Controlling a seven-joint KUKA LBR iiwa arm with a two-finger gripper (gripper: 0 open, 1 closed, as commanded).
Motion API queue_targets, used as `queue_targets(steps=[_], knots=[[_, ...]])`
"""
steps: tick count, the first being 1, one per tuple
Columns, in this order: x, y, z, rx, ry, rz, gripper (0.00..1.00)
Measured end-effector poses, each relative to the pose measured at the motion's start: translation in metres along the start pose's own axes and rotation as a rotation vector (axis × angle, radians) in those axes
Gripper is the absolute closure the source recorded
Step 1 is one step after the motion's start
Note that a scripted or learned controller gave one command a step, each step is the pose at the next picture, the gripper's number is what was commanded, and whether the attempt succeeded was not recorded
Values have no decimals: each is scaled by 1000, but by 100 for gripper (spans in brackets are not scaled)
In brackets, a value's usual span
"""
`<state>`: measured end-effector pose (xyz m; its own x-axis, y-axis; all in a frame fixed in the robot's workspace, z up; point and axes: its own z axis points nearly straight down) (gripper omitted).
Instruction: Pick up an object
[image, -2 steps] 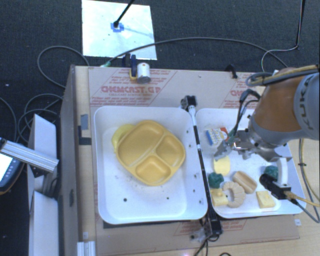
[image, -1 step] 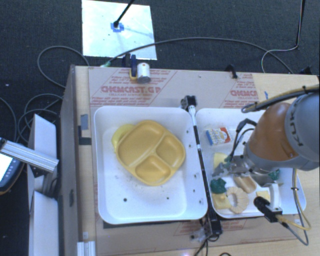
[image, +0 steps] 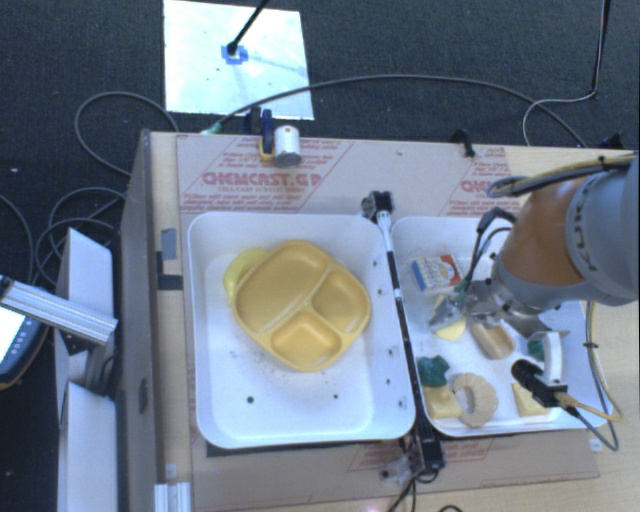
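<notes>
Nearest me, at the 6 o'clock edge of the right bin (image: 425, 240), I see a bread ring (image: 476, 398) lying flat. A pale chunk (image: 440, 403) touches it at its 9 o'clock, and a yellow block (image: 527, 401) sits apart from it at its 3 o'clock. A green lump (image: 433, 371) lies just beside the pale chunk, at that chunk's 12 o'clock, close against the bin's left wall.

Further in, near the middle of that bin, a tan roll (image: 492, 338) lies at the ring's 12 o'clock. A teal and white piece (image: 546, 349) sits at the roll's 3 o'clock.

The gripper (image: 452, 312) hangs at the roll's 10 o'clock, right over a yellow slice (image: 450, 329), which is the object closest to it. From my feed I cannot tell whether the gripper is spread or pressed together, nor whether it touches the slice. The arm (image: 560, 240) reaches in from 3 o'clock, covering the far right part of the bin.

Beyond the gripper, at its 12 o'clock, a small printed box (image: 436, 270) lies flat.

The left bin (image: 215, 400) holds a yellow divided plate (image: 300, 305), tilted over something yellow at its 10 o'clock.

Farthest off, a small grey cylinder (image: 286, 143) stands on the bench (image: 330, 170), at 12 o'clock from the left bin.
</notes>
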<state>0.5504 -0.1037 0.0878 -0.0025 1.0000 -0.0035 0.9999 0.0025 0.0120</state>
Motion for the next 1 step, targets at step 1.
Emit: queue_targets(steps=[1], knots=[[-2, 1, -12, -5, -4, 0, 100]])
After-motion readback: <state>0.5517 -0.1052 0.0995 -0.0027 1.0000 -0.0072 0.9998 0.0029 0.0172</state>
